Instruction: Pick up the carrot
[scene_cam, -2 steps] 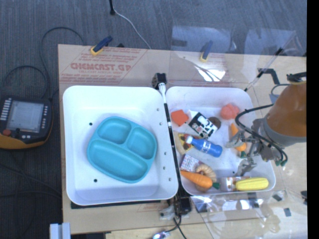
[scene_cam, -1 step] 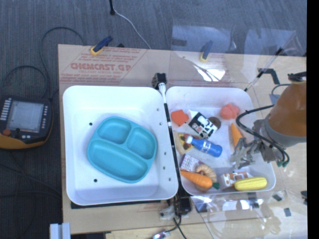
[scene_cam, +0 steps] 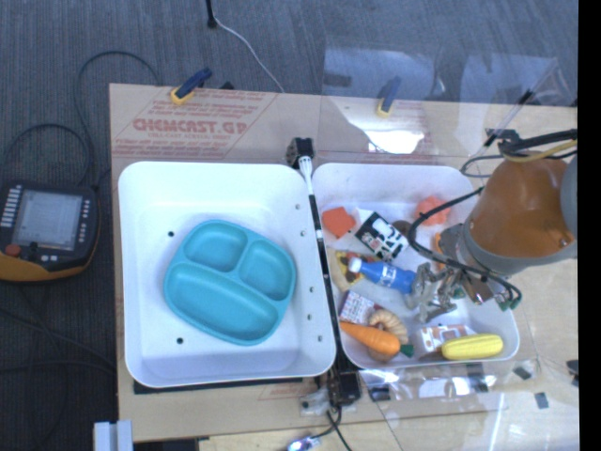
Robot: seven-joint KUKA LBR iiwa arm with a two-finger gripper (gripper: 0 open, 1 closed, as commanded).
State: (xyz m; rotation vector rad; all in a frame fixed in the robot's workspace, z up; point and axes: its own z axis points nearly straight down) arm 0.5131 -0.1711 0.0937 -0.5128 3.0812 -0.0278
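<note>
The carrot (scene_cam: 369, 337) is orange with a green stub at its right end. It lies near the front edge of the right bin (scene_cam: 331, 341), pointing left to right. My gripper (scene_cam: 432, 291) hangs over the middle of that bin, up and to the right of the carrot and apart from it, just right of a blue bottle (scene_cam: 386, 274). The orange wrist band (scene_cam: 521, 209) sits behind it to the right. I see nothing of the carrot between the gripper's parts.
Crowding the right bin are a tan ring-shaped piece (scene_cam: 388, 320) touching the carrot, a yellow corn-like item (scene_cam: 472, 347), a black-and-white box (scene_cam: 380, 236), small packets and orange pieces (scene_cam: 338, 222). The left bin (scene_cam: 150, 195) holds a blue divided plate (scene_cam: 230, 281).
</note>
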